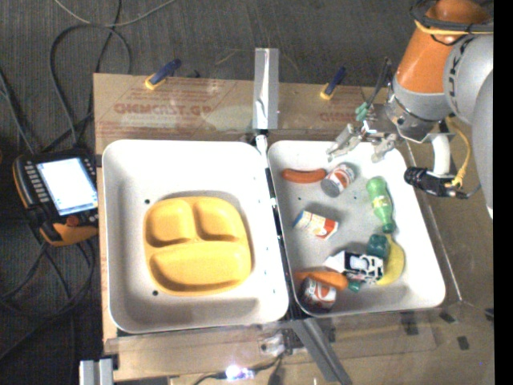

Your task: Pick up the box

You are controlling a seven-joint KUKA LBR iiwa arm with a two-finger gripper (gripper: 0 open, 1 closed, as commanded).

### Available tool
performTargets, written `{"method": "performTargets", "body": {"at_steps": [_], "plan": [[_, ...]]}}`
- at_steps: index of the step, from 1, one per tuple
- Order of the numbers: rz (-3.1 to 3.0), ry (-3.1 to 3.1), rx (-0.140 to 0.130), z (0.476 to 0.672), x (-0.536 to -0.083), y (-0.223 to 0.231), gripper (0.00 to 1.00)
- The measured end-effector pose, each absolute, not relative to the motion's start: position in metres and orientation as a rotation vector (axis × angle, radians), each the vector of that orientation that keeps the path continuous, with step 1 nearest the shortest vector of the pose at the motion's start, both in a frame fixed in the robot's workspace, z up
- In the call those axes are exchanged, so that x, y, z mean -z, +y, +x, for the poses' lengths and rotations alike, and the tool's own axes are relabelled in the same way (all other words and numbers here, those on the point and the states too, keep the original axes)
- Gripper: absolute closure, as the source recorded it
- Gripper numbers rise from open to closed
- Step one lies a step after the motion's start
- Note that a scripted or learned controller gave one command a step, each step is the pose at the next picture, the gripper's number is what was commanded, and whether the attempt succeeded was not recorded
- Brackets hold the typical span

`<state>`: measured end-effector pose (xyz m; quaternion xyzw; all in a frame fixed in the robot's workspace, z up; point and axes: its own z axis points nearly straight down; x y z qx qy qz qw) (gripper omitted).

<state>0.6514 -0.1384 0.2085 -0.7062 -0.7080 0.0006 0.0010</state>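
1. Two shallow white bins sit side by side on a bench, seen from above at a slant; the left bin [120, 215] holds a yellow divided tray [198, 242].
2. The right bin [425, 239] holds several small things: a sausage [304, 176] near the far edge, a can [339, 178] just beside it, a green bottle [380, 202], a banana [393, 263] and a red can [319, 293] at the near edge.
3. The box [316, 224], small, white with an orange-red end, lies tilted near the middle of the right bin, apart from the other things.
4. The arm [437, 54], grey with an orange band, reaches in from the right.
5. Its gripper [357, 139] hovers over the far edge of the right bin, above the can, its thin fingers spread apart with nothing between them.
6. The box lies nearer the camera than the gripper, well apart from it.
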Motion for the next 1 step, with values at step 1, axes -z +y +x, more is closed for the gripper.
{"method": "performTargets", "body": {"at_steps": [1], "plan": [[-2.202, -2.252, 0.001, 0.6614, -0.0882, -0.1804, 0.00]]}}
